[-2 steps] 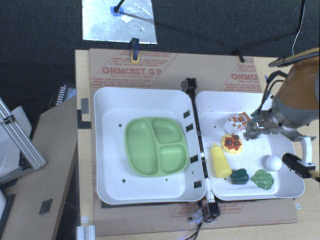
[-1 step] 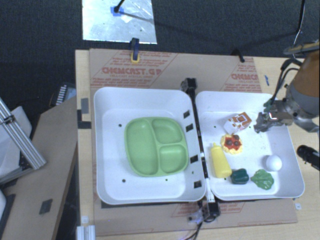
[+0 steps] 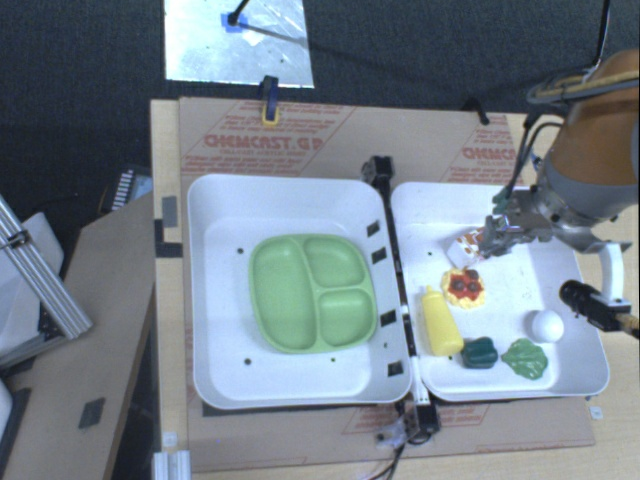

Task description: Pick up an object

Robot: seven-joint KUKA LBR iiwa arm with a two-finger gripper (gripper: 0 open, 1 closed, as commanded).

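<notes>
Over the right bin (image 3: 590,368), your gripper (image 3: 493,236) hung low near the far side, and you could not tell how far apart its fingers were or whether anything sat between them. Touching or just beside its tip lay a small white and orange object (image 3: 464,246). Nearer you came a red and yellow piece (image 3: 464,287), then a yellow bottle (image 3: 440,323), a dark green item (image 3: 479,353), a leafy green item (image 3: 526,358) and a white ball (image 3: 546,325). Your left bin (image 3: 215,268) held a green divided plate (image 3: 312,293). Your grey and orange arm (image 3: 590,148) reached in from the right.
</notes>
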